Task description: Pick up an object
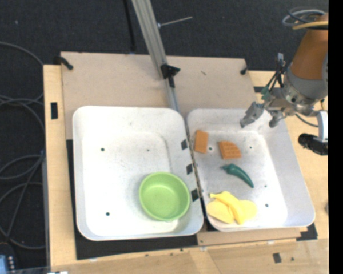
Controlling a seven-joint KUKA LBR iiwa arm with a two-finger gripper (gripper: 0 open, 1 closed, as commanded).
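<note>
While the bench point(120, 79) carries two shallow white bins side by side, the left bin point(114, 136) holds a green bowl point(164, 195) near its front right corner. The right bin point(286, 181) holds the smaller items. A yellow banana-like piece point(232, 208) lies at its front edge. A dark green pepper point(238, 174) lies near the centre. Two orange blocks sit towards the back: one point(201, 142) by the dividing wall, the other point(229, 150) just beside it, apart. The grey arm point(308, 61) reaches in from the right. Its gripper point(262, 116) hangs over the right bin's rear edge, fingers spread, nothing between them, well apart from every item.
</note>
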